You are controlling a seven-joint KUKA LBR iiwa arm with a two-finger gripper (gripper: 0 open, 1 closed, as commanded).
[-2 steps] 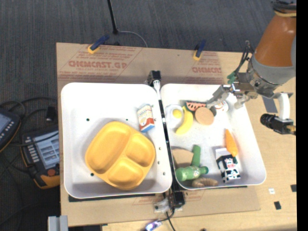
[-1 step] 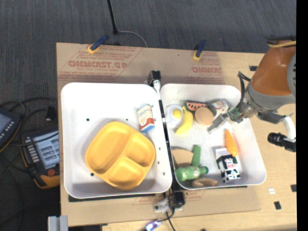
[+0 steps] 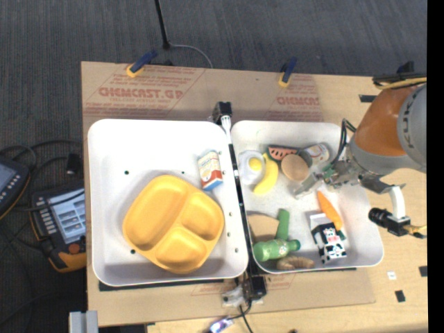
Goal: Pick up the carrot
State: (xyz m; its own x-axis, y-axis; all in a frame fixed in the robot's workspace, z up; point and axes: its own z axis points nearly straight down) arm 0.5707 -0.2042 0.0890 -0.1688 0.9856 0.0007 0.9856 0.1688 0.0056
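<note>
Grey carpet surrounds a cardboard-topped bench (image 3: 347, 304) where two shallow white bins sit side by side and a grey-and-orange KUKA arm (image 3: 388, 134) reaches in from the right of the camera view. Its gripper (image 3: 331, 177) hangs low over the upper middle of the right bin (image 3: 371, 252); whether it is released or clenched cannot be told from this angle, and nothing can be seen held in it. Just below and touching or nearly touching the tool lies the carrot (image 3: 329, 209), a slim orange piece resting on the bin floor, slanting down toward the right. Beside the gripper sit a round tan ball-like toy (image 3: 295, 166), a watermelon slice (image 3: 281, 152) and a banana (image 3: 266, 177); farther down are a black-and-white milk carton (image 3: 327, 238), a green bottle (image 3: 275, 247) and a brown lumpy piece (image 3: 295, 261). Across the divider, the left bin (image 3: 111, 148) holds a yellow sectioned plate (image 3: 173, 222) and a small carton (image 3: 210, 170). By the look of it the pick is unfinished: the arm stands at the carrot, but closing on it and lifting it remain to be done.
</note>
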